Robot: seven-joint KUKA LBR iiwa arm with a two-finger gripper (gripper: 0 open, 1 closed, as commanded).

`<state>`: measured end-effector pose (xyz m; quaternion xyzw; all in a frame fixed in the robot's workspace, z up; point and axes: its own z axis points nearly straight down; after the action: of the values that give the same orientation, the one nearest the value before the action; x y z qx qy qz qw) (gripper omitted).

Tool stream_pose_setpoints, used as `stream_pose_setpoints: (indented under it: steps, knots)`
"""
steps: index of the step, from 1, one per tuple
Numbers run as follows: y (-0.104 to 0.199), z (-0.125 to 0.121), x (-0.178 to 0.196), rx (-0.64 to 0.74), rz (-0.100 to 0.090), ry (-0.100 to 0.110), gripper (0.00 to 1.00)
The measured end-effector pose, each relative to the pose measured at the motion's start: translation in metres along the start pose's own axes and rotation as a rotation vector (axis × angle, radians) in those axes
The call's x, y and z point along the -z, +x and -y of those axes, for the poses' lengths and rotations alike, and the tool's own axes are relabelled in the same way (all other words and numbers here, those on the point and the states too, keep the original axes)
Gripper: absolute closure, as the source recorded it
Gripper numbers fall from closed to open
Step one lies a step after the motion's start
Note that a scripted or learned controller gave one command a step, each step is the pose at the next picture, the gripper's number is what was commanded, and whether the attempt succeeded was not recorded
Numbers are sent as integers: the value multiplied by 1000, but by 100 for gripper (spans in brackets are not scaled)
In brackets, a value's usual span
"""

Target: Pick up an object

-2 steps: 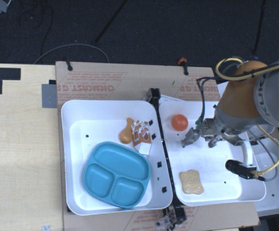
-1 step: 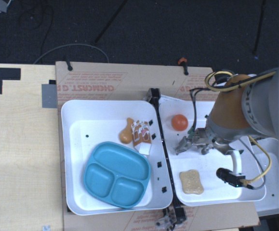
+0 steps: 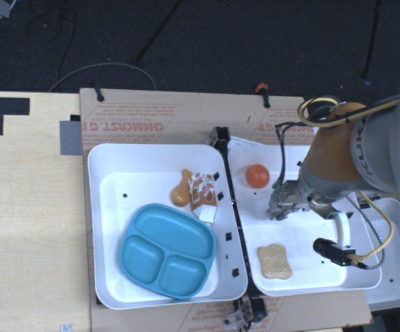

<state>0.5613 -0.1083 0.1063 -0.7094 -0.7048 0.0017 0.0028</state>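
Dark floor with loose cables behind; pale wood bench (image 3: 27, 206) carrying brown cardboard sheet (image 3: 158, 120).
Left bin (image 3: 106, 164): blue divided tray (image 3: 166, 250), orange toy (image 3: 180, 191), patterned packet (image 3: 202, 191).
Right bin (image 3: 303, 282): red ball (image 3: 258, 176), tan biscuit (image 3: 275, 261).
Gripper (image 3: 280, 205): low over right bin; jaw state cannot be told.
Red ball near gripper, up-left, apart; biscuit below it.

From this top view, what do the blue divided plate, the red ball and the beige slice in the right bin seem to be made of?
Blue divided plate: likely molded plastic, with even colour and a soft sheen on its three compartments.
Red ball: smooth, probably plastic or rubber toy fruit, with a pale highlight; too small to be sure.
Beige slice: looks matte and grainy, perhaps foam or plastic toy bread.
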Motion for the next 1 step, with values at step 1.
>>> stream_pose_setpoints:
  steps: [1]
  knots:
    - [-8,2,61,0,2,-8,100]
